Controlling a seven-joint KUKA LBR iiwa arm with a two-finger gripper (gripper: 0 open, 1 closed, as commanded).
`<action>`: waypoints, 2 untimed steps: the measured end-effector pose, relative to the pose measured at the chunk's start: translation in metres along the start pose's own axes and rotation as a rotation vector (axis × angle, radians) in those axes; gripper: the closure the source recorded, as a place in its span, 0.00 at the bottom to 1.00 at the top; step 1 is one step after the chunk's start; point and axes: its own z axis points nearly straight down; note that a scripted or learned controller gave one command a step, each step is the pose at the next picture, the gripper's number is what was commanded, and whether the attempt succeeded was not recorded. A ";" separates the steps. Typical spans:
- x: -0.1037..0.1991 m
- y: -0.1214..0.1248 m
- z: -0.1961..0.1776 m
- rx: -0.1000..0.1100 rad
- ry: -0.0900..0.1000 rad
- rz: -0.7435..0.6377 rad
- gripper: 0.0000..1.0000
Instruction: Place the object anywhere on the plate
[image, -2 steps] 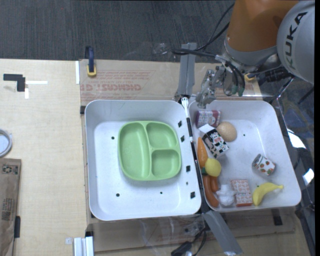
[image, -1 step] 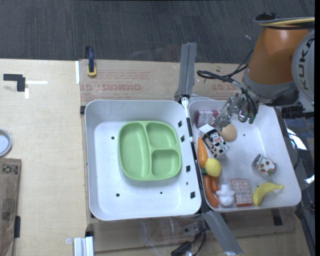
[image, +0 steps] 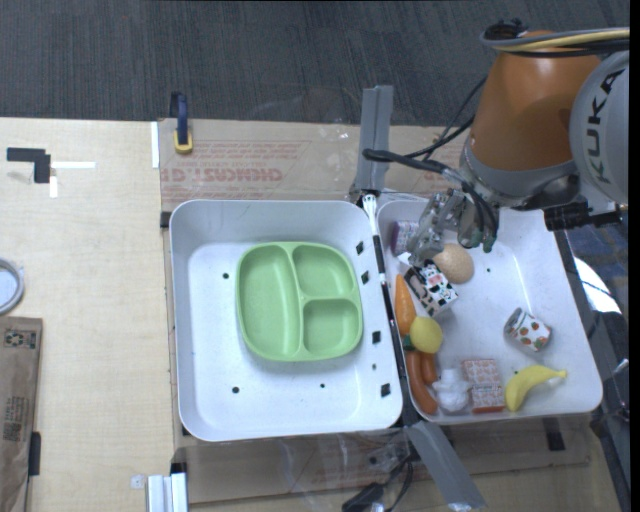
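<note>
A green divided plate (image: 300, 300) lies in the left white bin (image: 200, 250). The gripper (image: 447, 238) hangs over the far left part of the right bin (image: 565, 330), just above a tan egg-shaped object (image: 455, 265) and a black-and-white patterned box (image: 433, 285). I see nothing held in it. Other loose objects lie in the right bin: an orange carrot (image: 403, 303), a yellow lemon (image: 427, 335), a banana (image: 533, 385) and a small patterned can (image: 527, 331).
A purple item (image: 402, 237) sits by the right bin's far left corner. A pink box (image: 484, 380), a white lump (image: 452, 388) and a red piece (image: 423, 375) crowd the near edge. A ridge (image: 378, 290) separates the two bins.
</note>
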 end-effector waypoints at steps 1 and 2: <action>-0.023 -0.001 0.041 -0.001 -0.001 -0.180 1.00; -0.025 -0.001 0.033 -0.002 -0.002 -0.177 1.00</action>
